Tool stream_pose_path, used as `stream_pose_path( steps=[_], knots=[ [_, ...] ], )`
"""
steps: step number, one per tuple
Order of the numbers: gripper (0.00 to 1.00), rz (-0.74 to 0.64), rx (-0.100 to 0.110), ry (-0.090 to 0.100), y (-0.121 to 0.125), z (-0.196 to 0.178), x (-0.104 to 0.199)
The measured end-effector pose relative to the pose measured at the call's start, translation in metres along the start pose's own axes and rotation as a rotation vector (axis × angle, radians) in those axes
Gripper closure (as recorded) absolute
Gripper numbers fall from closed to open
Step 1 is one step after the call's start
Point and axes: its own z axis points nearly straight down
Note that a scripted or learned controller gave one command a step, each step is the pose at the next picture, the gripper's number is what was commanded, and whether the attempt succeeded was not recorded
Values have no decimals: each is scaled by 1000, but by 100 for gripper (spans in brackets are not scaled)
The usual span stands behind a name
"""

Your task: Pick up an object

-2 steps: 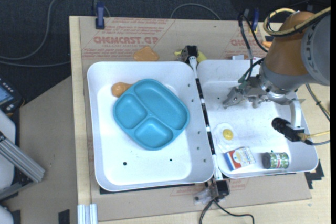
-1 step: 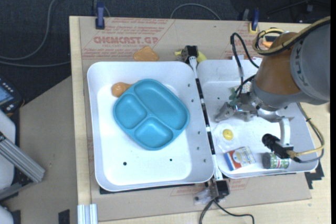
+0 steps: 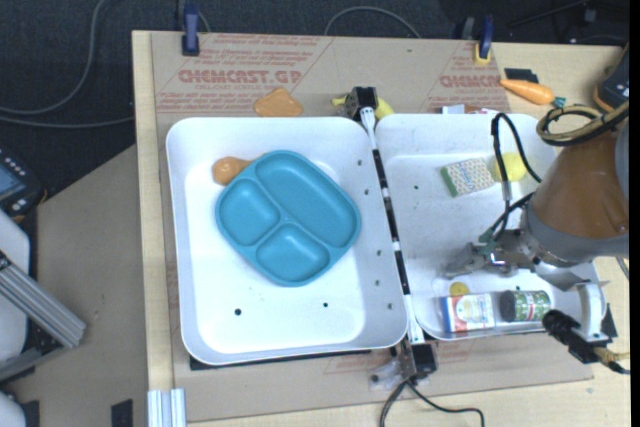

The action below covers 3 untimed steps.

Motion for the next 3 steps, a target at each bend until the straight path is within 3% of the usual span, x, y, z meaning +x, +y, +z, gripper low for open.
stream_pose_path(
  steps=[1,2,3],
  knots=[
    [0,-12,-11,-1,81,0,39],
    [0,-6,-9,-3,127,-1,-11],
    [0,-10,-8,-1,164,0,30]
  ],
)
